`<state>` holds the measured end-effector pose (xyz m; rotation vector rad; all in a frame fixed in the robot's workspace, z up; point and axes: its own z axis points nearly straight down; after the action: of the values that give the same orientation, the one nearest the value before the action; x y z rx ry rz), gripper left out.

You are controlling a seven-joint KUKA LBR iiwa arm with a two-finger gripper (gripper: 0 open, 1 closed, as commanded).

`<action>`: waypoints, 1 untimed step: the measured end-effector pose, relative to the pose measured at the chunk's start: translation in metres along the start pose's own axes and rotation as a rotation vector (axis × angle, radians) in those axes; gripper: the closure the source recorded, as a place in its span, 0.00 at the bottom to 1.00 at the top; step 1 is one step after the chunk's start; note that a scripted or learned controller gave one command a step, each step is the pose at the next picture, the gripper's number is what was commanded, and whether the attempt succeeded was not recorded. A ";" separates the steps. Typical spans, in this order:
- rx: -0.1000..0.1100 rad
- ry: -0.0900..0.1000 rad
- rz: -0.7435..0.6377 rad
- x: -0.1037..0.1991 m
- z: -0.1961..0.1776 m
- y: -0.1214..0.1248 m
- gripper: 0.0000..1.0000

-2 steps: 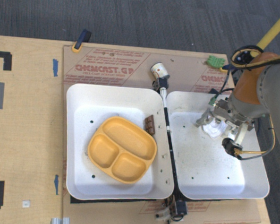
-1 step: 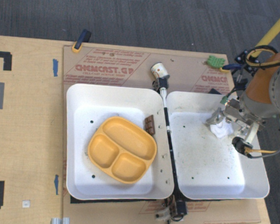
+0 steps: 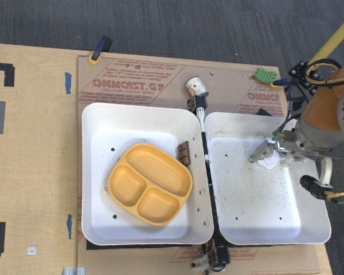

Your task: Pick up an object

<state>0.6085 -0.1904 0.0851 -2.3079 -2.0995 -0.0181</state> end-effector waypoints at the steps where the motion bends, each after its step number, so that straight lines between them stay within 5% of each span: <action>1: -0.011 -0.020 -0.026 0.012 -0.001 0.053 0.00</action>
<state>0.6629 -0.1832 0.0858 -2.2968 -2.1436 -0.0073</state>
